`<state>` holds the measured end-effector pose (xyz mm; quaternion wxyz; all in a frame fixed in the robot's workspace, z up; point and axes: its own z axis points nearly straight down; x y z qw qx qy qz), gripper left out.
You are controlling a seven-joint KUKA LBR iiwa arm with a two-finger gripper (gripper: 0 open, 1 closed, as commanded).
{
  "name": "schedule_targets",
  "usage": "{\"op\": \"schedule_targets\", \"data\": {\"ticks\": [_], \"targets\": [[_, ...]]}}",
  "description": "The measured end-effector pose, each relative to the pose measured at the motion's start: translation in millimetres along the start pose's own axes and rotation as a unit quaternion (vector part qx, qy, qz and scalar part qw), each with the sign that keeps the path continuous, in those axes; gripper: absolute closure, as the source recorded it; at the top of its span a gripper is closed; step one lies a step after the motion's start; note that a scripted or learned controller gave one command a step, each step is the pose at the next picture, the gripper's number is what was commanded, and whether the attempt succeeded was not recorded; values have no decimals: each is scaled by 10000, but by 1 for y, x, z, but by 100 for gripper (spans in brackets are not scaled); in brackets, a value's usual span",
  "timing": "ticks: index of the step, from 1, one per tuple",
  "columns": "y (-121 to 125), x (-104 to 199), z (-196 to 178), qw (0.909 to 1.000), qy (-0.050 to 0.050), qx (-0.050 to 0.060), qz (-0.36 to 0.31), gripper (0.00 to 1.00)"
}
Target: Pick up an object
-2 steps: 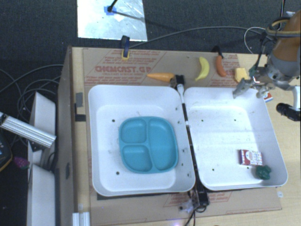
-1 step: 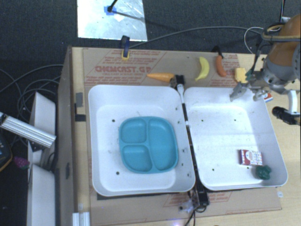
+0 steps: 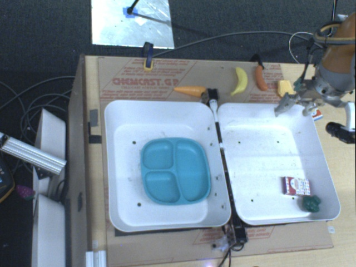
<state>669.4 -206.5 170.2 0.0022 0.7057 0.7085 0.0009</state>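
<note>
The claw (image 3: 296, 105) hangs above the right bin's (image 3: 261, 213) far right corner, fingers apart and holding nothing, so the pick is all still to do. The nearest objects, a red box (image 3: 295, 186) and green toy (image 3: 311, 203), lie in that bin's near right corner. The counter (image 3: 167, 74) board reads "CHEMCAST".

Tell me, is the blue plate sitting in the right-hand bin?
No, the blue plate lies in the left bin, while the right bin holds a small red box and a green toy.
</note>
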Motion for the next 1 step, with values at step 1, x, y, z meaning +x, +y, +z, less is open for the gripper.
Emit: {"op": "schedule_targets", "data": {"ticks": [1], "targets": [[0, 1, 16, 10000, 1, 8, -4, 0]]}}
